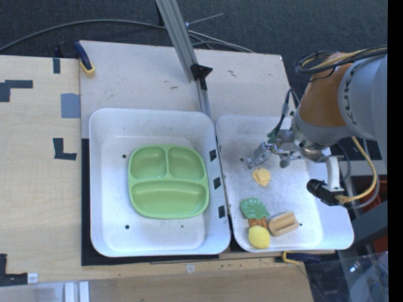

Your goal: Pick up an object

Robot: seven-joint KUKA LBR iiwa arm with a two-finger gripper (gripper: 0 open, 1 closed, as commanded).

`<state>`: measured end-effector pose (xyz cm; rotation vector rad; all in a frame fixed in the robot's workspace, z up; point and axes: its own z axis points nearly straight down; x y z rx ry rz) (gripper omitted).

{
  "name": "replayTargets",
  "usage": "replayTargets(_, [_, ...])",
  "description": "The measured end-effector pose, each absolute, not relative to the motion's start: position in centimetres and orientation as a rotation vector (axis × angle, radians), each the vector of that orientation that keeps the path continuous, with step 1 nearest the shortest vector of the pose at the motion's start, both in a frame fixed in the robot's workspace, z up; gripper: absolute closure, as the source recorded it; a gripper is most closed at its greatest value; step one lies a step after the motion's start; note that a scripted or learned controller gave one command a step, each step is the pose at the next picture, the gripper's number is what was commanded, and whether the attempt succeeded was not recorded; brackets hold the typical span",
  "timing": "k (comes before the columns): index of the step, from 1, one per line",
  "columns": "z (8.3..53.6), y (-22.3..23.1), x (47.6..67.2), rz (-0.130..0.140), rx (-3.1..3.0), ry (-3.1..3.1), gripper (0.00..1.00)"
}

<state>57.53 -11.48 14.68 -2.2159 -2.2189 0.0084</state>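
Observation:
My gripper (pixel 271 160) hangs over the right bin (pixel 327 231), its two fingers spread apart with nothing between them. A small pale yellow piece (pixel 262 177) lies on the bin floor just below and slightly left of the fingertips. Near the bin's front edge sit a green leafy toy with an orange base (pixel 254 209), a yellow lemon-like ball (pixel 259 236) and a tan hot-dog bun (pixel 283 223).
The left bin (pixel 104 168) holds a green three-compartment plate (pixel 168 181). A slanted metal pole (pixel 179 33) crosses the back of the bench and ends at the divide between the bins. Cables run along the arm on the right.

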Motion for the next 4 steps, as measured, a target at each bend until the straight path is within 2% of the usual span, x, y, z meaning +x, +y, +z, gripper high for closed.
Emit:
replayTargets(1, [9.2,-11.4,57.3,0.008,-2.215,-2.219,0.0])
replayTargets(2, [10.8,-11.4,57.6,-0.001,-2.219,-2.227,1.0])
replayTargets(4, [19.8,-10.8,56.7,-0.003,-2.221,-2.225,1.0])
